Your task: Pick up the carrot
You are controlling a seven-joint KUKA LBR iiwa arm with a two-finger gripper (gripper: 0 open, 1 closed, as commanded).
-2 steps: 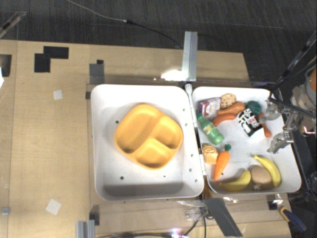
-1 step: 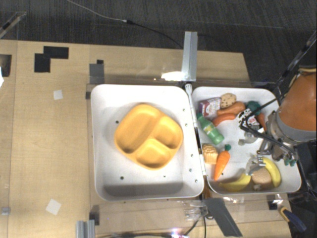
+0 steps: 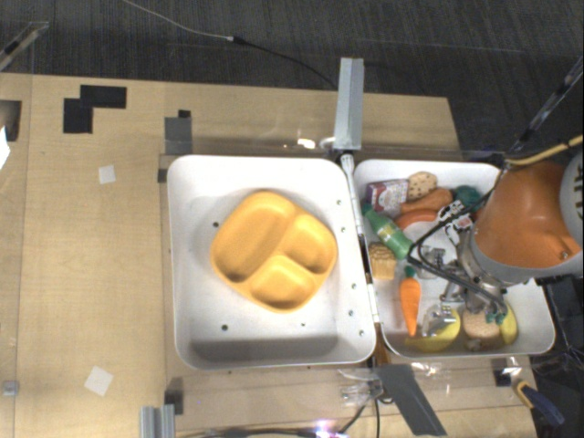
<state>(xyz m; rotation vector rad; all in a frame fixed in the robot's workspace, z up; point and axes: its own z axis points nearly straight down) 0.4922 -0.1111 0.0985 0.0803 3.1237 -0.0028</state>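
Note:
The carrot (image 3: 410,304), orange with a green top end, lies lengthwise in the right bin (image 3: 542,336), near its left-front part. My gripper (image 3: 444,316) hangs low in that bin just to the right of the carrot, over a yellow fruit (image 3: 436,335) at the bin's front. The arm's orange band (image 3: 525,217) and cables cover much of the bin's right side. Nothing shows between the fingers.
The right bin also holds a green bottle (image 3: 391,234), a sausage-like orange piece (image 3: 425,207), a cookie (image 3: 422,185), a purple packet (image 3: 389,193), a tan block (image 3: 382,262) and a round brown item (image 3: 478,324). The left bin (image 3: 192,245) holds a yellow divided plate (image 3: 274,249).

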